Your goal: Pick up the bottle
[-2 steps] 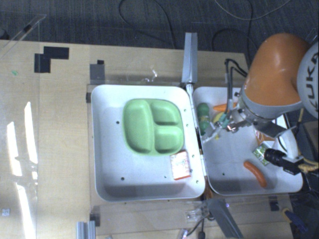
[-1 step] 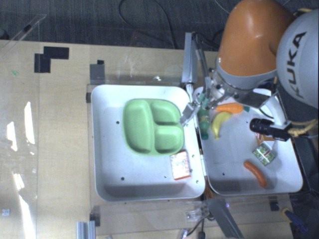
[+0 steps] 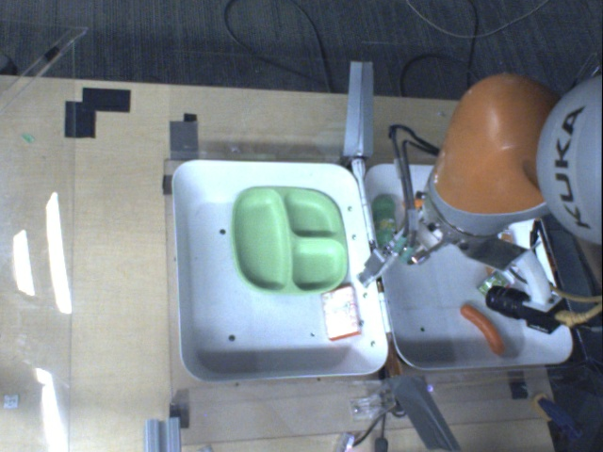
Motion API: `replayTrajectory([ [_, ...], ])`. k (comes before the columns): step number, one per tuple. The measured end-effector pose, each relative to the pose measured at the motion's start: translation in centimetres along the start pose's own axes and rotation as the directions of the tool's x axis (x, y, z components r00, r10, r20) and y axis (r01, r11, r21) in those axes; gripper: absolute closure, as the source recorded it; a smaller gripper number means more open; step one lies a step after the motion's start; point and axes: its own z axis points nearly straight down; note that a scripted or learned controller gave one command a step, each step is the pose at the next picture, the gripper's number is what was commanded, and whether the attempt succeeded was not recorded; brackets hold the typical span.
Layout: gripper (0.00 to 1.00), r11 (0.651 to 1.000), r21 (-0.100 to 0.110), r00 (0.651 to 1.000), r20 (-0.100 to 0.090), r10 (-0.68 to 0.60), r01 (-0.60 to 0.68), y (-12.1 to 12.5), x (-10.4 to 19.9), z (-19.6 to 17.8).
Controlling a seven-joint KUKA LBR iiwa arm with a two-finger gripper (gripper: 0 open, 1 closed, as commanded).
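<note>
The green bottle (image 3: 384, 213) lies in the right bin (image 3: 443, 347), at about ten o'clock near its wall. The arm's gripper (image 3: 407, 246) hangs just beside it; jaws' state cannot be told. A green divided tray (image 3: 287, 238) sits in the left bin (image 3: 203, 281).

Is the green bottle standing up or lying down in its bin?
Lying down, apparently: the green bottle stretches lengthwise along the right bin's left wall. The arm covers part of it.

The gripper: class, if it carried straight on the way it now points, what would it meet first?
The gripper points left, so probably the left bin's rim, then the red-and-white packet; depth is unclear.
</note>
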Motion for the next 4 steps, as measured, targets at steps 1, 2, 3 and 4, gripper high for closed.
replayTrajectory([
  [1, 0.0, 0.997, 0.001, 0.997, -0.001, -0.075, 0.075, 10.0, -2.0, 7.4],
  [2, 0.0, 0.983, -0.002, 0.983, 0.001, 0.185, -0.185, 7.2, -6.6, 2.9],
  [3, 0.0, 0.949, 0.001, 0.949, 0.0, 0.315, -0.315, 3.9, -10.9, 6.0],
  [4, 0.0, 0.994, -0.003, 0.994, 0.002, -0.11, 0.11, 7.1, -6.3, 0.3],
])
